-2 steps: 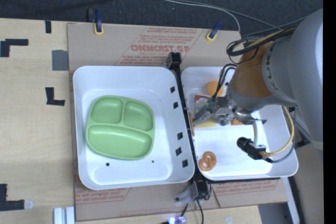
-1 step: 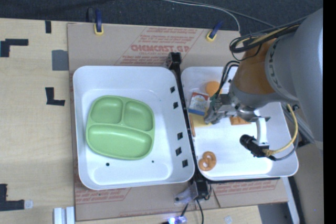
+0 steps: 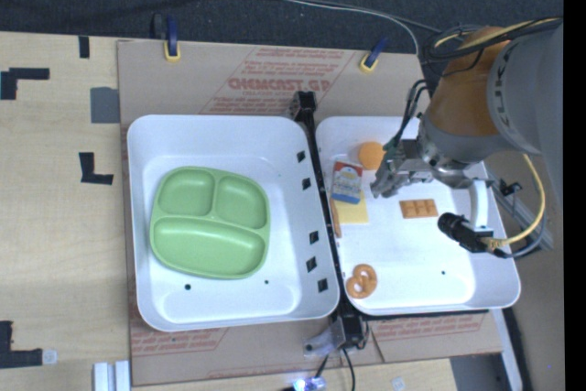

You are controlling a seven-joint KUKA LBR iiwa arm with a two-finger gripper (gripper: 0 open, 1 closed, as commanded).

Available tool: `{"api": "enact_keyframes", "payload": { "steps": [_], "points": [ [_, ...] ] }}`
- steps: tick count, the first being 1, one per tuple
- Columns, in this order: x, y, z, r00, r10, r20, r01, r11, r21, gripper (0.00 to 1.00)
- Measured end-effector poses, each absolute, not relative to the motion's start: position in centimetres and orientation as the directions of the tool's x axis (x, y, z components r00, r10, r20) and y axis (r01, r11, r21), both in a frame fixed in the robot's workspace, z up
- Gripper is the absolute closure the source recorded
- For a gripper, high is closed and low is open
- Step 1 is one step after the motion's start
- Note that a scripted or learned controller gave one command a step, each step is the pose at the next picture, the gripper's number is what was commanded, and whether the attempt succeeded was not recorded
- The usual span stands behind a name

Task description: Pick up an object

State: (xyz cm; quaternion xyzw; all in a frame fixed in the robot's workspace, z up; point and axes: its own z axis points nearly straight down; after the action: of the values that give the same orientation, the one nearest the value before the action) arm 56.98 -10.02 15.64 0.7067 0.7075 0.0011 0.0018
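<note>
Camera view: two bins.
Left bin: green tray.
Right bin: orange ball, packet, cracker, pretzel.
Gripper: above right bin, grip state unclear.

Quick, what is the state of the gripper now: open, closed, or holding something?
Gripper: it cannot be told; it hangs over the right bin near the orange ball.

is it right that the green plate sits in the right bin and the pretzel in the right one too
Not quite. The camera view shows the green plate in the left bin, not the right. The pretzel does lie in the right bin.
</note>
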Motion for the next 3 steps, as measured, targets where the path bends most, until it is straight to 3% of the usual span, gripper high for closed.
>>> {"api": "enact_keyframes", "payload": {
  "steps": [2,3],
  "points": [
    [57.4,-10.5,24.6,-0.001,1.0,-0.001,1.0,0.001,0.004,1.0],
    [59.2,-6.1,23.6,-0.005,1.0,0.001,1.0,0.005,-0.001,1.0]
  ]
}}
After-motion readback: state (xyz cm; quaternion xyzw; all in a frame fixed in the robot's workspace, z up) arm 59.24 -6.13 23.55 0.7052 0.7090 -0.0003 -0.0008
